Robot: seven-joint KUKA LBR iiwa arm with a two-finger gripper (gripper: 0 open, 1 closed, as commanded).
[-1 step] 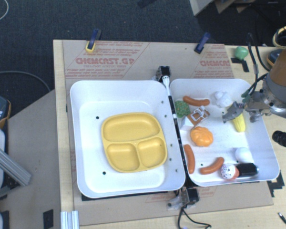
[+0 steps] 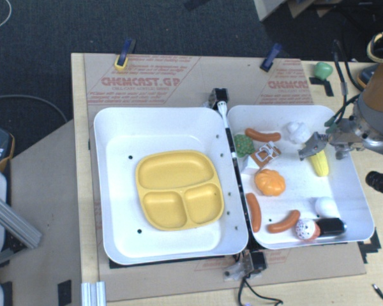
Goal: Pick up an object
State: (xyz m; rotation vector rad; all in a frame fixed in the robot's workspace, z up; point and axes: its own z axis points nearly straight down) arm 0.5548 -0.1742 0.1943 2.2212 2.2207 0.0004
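The right bin (image 2: 351, 190) holds several toy foods. A yellow corn cob (image 2: 320, 164) lies near its right side, and my gripper (image 2: 311, 148) hangs just over the cob's upper end, reaching in from the right. Left of the gripper sit a white lumpy piece (image 2: 296, 131), a red-brown sausage (image 2: 263, 134), a green broccoli (image 2: 243, 146) and a brown-and-white square piece (image 2: 266, 153). An orange fruit (image 2: 270, 182) rests in the bin's middle. Nothing shows as lifted off the bin floor.
Two more sausages (image 2: 253, 212) (image 2: 284, 222), a white egg (image 2: 324, 206), a speckled ball (image 2: 304, 229) and a black block (image 2: 330, 227) lie along the right bin's front. The left bin (image 2: 115, 171) bears a yellow divided plate (image 2: 179, 189). Clamps sit between the bins.
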